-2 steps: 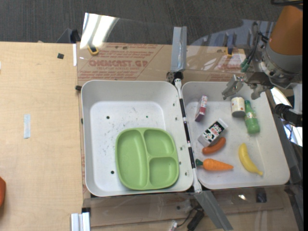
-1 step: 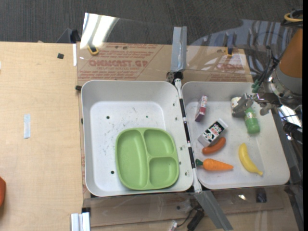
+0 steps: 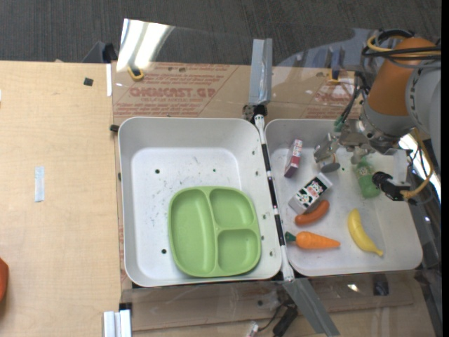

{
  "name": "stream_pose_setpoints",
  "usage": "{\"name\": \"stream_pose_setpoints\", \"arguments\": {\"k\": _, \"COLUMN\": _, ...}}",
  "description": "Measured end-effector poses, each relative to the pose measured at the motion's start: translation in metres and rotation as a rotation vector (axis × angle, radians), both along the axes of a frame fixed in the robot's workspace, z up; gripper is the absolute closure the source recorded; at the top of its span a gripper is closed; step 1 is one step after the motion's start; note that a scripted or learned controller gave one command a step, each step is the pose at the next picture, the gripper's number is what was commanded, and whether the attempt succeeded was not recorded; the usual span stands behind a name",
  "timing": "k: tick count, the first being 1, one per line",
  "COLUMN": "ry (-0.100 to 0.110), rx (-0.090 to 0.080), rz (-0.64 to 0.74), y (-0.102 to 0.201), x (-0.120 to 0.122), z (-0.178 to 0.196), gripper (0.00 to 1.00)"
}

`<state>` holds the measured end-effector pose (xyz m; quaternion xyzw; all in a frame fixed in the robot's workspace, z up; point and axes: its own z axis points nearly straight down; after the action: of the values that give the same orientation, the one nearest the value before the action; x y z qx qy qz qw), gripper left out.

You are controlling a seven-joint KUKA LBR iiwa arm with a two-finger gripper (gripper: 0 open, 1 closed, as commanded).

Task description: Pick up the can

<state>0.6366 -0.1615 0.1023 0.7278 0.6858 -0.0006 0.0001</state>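
**Clerk:** Item one, the gripper (image 3: 328, 157)?

**Keeper:** It is low over the back part of the right bin (image 3: 414, 258), left of the wrist. Whether it is spread or closed cannot be told, as the grey parts blur together. Nothing is seen held in it.

**Clerk:** Arm pose?

**Keeper:** The arm (image 3: 393, 90) enters from the right. Its orange band is high at the bin's back corner, and the wrist is bent down and leftward into the bin. Cables loop over the top.

**Clerk:** The can?

**Keeper:** The can (image 3: 293, 158) is taken to be the slim pink-and-white piece near the right bin's left wall. It lies tilted, just left of the gripper and apart from it. The identification is not certain.

**Clerk:** Nearest other stock?

**Keeper:**
- A green item (image 3: 366, 182) is under the wrist, partly hidden.
- A black-and-white carton (image 3: 311, 192) is in front of the gripper.
- A sausage (image 3: 312, 213) lies just in front of the carton.
- A carrot (image 3: 317, 241) lies nearer the front.
- A banana (image 3: 363, 232) is to the carrot's right.

**Clerk:** Further out?

**Keeper:** The left bin (image 3: 140, 188) holds a green divided plate (image 3: 214, 232).
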Motion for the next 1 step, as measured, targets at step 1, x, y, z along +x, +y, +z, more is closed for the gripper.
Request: {"name": "stream_pose_setpoints", "arguments": {"k": 1, "ry": -0.002, "rx": -0.001, "rz": -0.001, "y": -0.0007, "x": 0.0005, "z": 0.0096, "gripper": 1.00}}
